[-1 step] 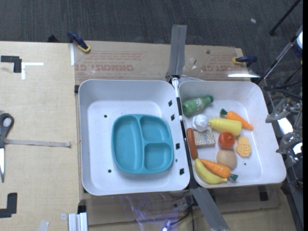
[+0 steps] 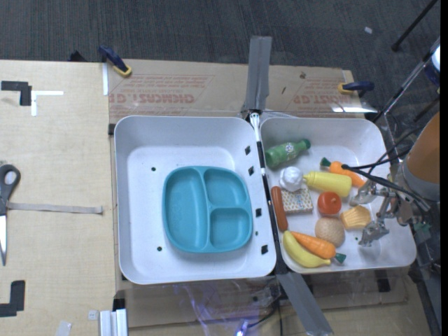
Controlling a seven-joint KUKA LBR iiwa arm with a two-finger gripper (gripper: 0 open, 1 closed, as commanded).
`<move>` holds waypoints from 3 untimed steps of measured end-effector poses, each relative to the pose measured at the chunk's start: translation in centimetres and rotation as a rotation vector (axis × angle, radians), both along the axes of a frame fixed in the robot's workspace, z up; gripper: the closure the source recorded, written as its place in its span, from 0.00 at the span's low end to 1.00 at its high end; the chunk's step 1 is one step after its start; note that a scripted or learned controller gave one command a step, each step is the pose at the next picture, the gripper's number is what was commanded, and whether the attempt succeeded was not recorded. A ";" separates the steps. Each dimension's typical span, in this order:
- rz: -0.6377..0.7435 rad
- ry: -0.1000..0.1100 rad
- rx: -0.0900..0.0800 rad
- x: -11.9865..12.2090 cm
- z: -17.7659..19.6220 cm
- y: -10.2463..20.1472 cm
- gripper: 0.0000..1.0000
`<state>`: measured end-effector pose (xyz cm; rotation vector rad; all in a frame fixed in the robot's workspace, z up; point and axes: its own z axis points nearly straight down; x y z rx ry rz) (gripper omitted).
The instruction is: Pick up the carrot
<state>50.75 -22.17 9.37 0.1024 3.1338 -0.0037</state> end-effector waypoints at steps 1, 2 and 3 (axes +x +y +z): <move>-0.187 0.002 0.002 5.7 -0.1 5.0 0.00; -0.183 -0.002 0.001 5.9 0.9 5.1 1.00; -0.184 -0.002 0.001 5.9 0.9 5.1 0.00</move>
